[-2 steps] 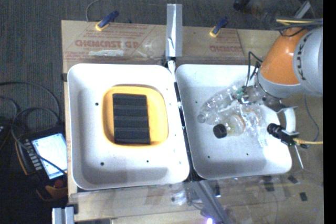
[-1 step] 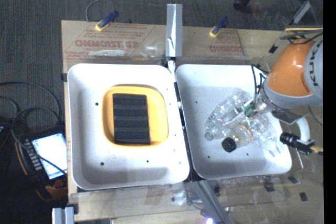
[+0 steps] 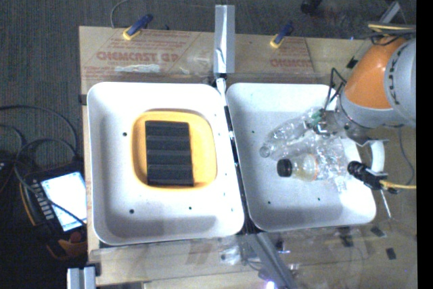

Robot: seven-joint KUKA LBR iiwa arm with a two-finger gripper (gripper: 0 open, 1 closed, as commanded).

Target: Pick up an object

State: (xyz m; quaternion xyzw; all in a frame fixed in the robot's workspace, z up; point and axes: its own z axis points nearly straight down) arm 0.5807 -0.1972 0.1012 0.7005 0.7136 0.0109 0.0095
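A crumpled clear plastic bottle (image 3: 308, 149) with a black cap (image 3: 284, 167) lies on its side in the right bin (image 3: 270, 213). In the left bin (image 3: 108, 199) a yellow sponge-like block with a black ribbed top (image 3: 168, 153) lies flat. My gripper (image 3: 323, 121) reaches in from the right, low over the bottle's upper end, below the grey arm with its orange band (image 3: 371, 83). The gripper's tip blends into the clear plastic, so its state is hidden.
A vertical metal post (image 3: 224, 37) stands at the back between the bins. Two blue-and-yellow clamps (image 3: 137, 26) hold the board at the rear. A black connector and cables (image 3: 362, 172) hang by the right bin's right wall. A tablet (image 3: 64, 196) lies on the floor at left.
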